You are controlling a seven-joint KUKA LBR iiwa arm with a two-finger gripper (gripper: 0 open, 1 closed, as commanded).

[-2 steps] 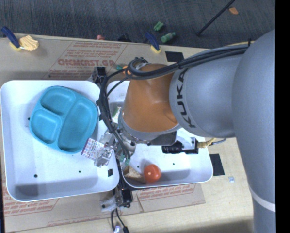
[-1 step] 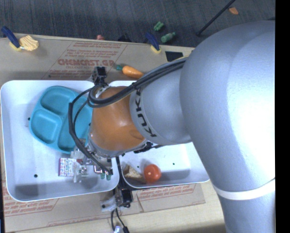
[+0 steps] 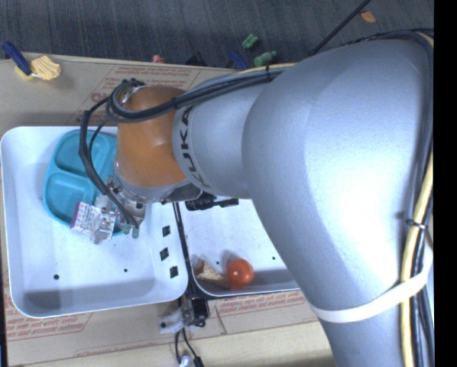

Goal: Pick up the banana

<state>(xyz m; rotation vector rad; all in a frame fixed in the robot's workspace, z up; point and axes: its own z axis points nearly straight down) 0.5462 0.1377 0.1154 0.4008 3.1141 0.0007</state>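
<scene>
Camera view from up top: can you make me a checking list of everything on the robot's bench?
Surface: cardboard-covered bench bearing two white bins, left bin and right bin.
Job's things: banana, nothing seen; the arm covers most of the right bin.
Clutter: blue divided dish in the left bin; a small clear packet at its edge; a red tomato-like ball and a brownish bit in the right bin.
Grippers: gripper low over the left bin, beside the packet; finger state unclear.
Cables: black cables loop round the orange wrist band; more run up the right.
Surroundings: dark floor with small green and orange scraps; a yellow-and-blue thing at the bench's top left.
</scene>
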